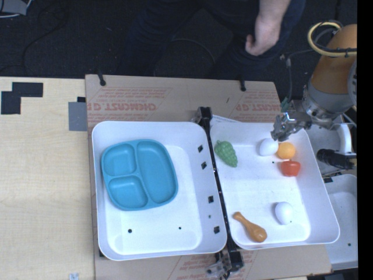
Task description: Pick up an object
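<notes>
Two white bins side by side on the bench, hand low over the right bin's far edge.

Left bin (111, 238): blue divided tray (139, 174), lying flat. Right bin (315, 229): green knobbly item (226, 154) near the divider, tan drumstick-shaped piece (250, 227) at the near side, white egg (284, 212) beside it, then white ball (268, 147), orange ball (286, 150) and red piece (290, 168) clustered far right. Hand (282, 128) just above the white ball; grip too blurred, cannot tell whether open or closed.
</notes>
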Controlling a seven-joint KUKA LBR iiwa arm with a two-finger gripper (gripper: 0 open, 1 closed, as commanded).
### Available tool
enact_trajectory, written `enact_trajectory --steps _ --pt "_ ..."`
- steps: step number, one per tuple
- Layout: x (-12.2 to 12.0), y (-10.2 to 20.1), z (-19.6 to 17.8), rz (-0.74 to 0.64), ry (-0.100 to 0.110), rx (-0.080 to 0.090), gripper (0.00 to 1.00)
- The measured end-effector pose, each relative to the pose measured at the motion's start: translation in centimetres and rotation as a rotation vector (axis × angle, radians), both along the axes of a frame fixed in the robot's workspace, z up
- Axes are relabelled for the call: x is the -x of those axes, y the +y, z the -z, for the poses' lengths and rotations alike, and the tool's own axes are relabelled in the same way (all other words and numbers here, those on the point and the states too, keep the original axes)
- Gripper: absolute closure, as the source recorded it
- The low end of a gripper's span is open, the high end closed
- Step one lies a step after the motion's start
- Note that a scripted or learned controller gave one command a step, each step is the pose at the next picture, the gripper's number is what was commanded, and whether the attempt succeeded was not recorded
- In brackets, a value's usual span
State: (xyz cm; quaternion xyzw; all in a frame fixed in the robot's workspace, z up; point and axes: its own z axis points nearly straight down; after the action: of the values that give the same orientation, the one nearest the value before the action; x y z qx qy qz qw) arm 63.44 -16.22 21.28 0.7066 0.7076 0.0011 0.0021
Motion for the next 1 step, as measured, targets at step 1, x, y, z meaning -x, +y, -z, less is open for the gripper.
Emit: enact_trajectory --steps 1 --pt "-0.01 -0.15 -2.26 -0.001 0.004 -0.001 1.0"
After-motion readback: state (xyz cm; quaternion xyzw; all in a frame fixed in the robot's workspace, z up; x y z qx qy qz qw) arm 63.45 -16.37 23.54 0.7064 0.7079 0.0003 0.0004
